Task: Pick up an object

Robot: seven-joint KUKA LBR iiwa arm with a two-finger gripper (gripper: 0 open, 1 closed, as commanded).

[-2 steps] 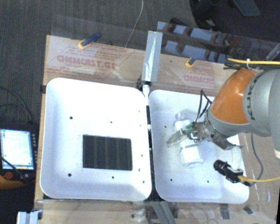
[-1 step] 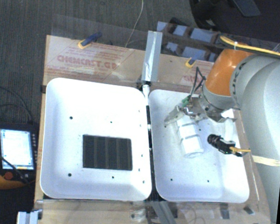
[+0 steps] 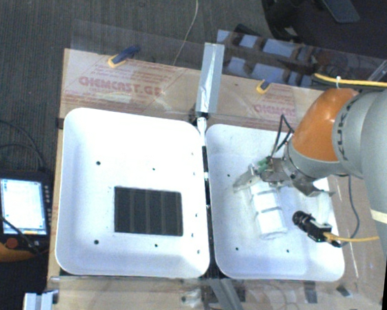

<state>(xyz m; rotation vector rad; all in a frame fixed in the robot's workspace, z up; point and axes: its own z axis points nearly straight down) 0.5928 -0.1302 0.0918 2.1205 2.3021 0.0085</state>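
Right bin (image 3: 234, 256): pale, half-clear small container (image 3: 270, 212) lies near its middle. Tool (image 3: 257, 179) sits just beside it, toward the bin's far wall; open or closed, cannot tell. Container likely light, thin-walled, slick, crushable. Take hold across the narrow width, gently.

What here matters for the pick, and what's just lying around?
Job: gripper, pale clear object beside it, right bin.
Lying about: dark ribbed panel in left bin, handheld screen unit at far left, blue clamp.
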